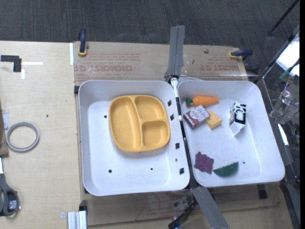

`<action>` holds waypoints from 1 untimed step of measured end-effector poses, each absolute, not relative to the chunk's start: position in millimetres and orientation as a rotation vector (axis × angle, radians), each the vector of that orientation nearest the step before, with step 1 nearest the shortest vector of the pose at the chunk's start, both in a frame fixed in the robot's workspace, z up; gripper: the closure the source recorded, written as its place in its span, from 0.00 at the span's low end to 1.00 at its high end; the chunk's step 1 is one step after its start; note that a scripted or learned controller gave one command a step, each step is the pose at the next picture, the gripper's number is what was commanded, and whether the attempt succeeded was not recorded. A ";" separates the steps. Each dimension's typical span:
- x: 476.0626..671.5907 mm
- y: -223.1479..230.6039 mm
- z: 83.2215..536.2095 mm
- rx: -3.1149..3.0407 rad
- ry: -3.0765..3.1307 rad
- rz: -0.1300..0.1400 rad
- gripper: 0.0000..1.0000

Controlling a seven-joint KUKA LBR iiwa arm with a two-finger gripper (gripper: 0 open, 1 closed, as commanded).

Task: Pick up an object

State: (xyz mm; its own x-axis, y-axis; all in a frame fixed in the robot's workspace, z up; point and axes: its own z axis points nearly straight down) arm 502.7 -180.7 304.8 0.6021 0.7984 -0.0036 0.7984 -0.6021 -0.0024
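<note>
Small toys lie loose in the right bin [267, 142]; I cannot tell how the jaws stand.

I'd go for the carrot [206, 99] at the far side: likely light, stiff and slick, best pinched across its middle. The box [196, 116] and wedge [214, 120] touch, crowding each other; the carton [237, 116] stands freer, with open floor toward the near wall.
</note>
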 end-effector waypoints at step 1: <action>507.0 -186.3 119.6 -2.752 -1.509 0.007 1.00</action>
State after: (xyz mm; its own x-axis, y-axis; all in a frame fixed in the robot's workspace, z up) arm 507.0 -186.3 119.6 0.5376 0.8432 -0.0022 0.8432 -0.5376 -0.0052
